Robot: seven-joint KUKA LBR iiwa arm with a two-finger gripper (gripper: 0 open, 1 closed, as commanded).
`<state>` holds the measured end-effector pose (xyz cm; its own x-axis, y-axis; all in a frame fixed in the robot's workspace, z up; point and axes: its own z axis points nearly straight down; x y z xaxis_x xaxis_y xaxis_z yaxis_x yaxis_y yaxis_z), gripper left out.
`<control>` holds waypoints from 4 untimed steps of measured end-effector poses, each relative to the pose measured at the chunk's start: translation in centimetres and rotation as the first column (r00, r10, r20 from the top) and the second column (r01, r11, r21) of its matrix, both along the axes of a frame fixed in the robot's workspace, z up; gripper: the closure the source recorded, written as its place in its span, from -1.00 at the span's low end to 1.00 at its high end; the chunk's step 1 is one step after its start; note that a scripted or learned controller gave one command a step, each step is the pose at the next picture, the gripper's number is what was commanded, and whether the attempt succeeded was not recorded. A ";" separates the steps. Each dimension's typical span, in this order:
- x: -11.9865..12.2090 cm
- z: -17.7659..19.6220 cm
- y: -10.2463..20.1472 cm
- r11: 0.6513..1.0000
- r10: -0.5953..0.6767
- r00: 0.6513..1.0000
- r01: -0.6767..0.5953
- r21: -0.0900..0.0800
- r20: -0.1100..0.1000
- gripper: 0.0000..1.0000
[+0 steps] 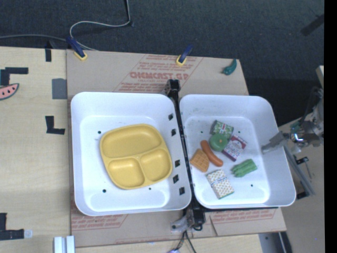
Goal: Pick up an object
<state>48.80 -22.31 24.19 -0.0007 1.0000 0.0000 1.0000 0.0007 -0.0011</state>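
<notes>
Toy food lies clustered in the right bin (274,115), seven pieces by my count: nearest, one checkered packet (220,184), then one green vegetable (244,167), one waffle (200,161), one sausage (211,153), one maroon packet (233,148), one green ball (218,142) and one small carton (222,127). They look light, stiff and slick; I'd pinch the packet across its short sides. One yellow divided plate (136,155) sits in the left bin (84,109). My gripper (274,142) hangs over the right rim; I cannot tell its opening.

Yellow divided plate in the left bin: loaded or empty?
Empty. The yellow plate shows three bare compartments; the toy foods all lie in the right bin.
</notes>
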 end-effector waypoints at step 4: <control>-0.5 -11.6 0.2 1.000 0.001 1.000 -0.001 0.005 -0.005 1.00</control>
<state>48.32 -22.14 12.58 -0.0018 1.0000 0.0046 1.0000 0.0018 -0.0056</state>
